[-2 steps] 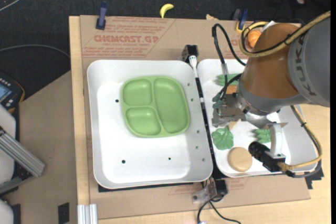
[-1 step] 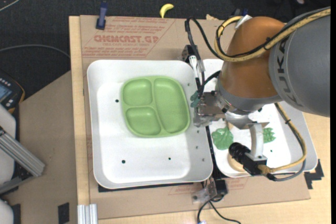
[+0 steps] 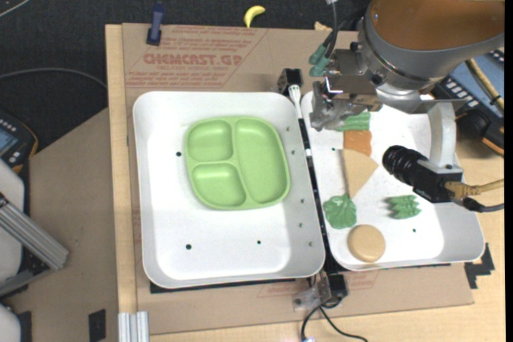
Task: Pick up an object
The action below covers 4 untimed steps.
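My jaws (image 3: 341, 110) hang low over the far left corner of the right bin (image 3: 465, 240), close against the rim it shares with the left bin (image 3: 160, 252). From above I cannot tell how far the jaws are parted, nor whether anything sits between them; my own wrist and its metal housing cover that spot.

Taking the right bin as my landmark, its contents lie like this. A green leafy piece (image 3: 355, 122) shows at the far end, touching or just under my jaws on their right side. Directly nearer the camera from it lies an orange block (image 3: 358, 142), and against that a tan wedge (image 3: 358, 171) pointing toward the near end. Further along the same line, near the shared rim, is a second green leafy piece (image 3: 340, 211), and just beyond it at the near end a round tan biscuit (image 3: 366, 242). A smaller green piece (image 3: 404, 207) lies toward the bin's middle, well apart from my jaws. A black cylinder (image 3: 413, 168) mounted on my arm hangs above the bin's middle, between the wedge and the right wall.

Beside the right bin, the left bin holds a green divided plate (image 3: 238, 162), three compartments, lying flat. Both bins rest on a cardboard sheet (image 3: 192, 52) on the bench.
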Tool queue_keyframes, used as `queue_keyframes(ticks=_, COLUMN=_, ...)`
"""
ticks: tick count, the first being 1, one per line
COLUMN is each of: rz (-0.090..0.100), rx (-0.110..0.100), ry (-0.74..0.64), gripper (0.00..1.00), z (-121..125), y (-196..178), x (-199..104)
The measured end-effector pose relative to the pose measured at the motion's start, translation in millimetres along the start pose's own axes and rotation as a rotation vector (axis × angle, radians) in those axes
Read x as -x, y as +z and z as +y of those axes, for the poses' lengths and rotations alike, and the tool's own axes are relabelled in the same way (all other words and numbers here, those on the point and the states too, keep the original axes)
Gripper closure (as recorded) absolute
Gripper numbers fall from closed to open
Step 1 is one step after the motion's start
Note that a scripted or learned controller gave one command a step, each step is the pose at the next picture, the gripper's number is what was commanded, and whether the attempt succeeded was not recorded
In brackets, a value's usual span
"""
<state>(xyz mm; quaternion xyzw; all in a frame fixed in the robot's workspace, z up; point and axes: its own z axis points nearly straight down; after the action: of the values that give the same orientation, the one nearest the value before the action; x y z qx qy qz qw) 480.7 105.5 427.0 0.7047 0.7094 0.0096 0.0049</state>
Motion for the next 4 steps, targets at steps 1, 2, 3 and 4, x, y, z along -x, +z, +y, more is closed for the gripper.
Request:
queue_keyframes(ticks=1, rz=-0.010, rx=-0.030, ry=0.016, gripper=1.00, z=-5.1, y=98.1, x=80.8)
queue_keyframes(ticks=2, rz=-0.006, rx=-0.031, ry=0.004, gripper=1.00, z=-6.8, y=181.7, x=41.7)
queue_keyframes(ticks=3, rz=-0.002, rx=-0.001, ry=0.002, gripper=1.00, z=-0.5, y=26.8, x=22.7)
queue_keyframes(ticks=4, rz=-0.009, rx=-0.027, ry=0.017, gripper=1.00, z=-4.6, y=83.6, x=110.1)
